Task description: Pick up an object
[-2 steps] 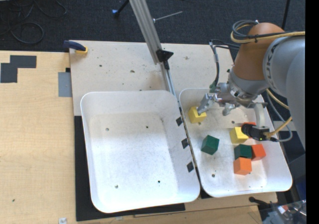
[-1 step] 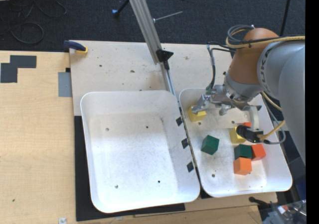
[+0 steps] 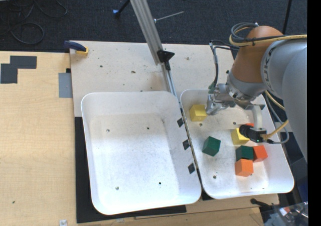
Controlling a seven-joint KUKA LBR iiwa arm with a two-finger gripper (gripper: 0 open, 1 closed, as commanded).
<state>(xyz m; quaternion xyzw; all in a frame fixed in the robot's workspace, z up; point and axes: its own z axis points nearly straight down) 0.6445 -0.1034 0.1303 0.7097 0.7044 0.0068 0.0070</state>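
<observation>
The big grey arm is seen reaching in over the right bin, w/ the gripper low near that bin's top left part. How far the jaws are open can't be told, and nothing is seen held. The reach-down step seems to be in hand. A yellow block is found just beside the gripper, so it's prob. the one to be picked; next, the gripper needs to be set over it, closed and lifted. The left bin is beside the right bin. Inside the right bin, lower down, are a green block, another yellow block, a dark green one and two orange ones. They're well apart from the gripper, so not much is in the way.
</observation>
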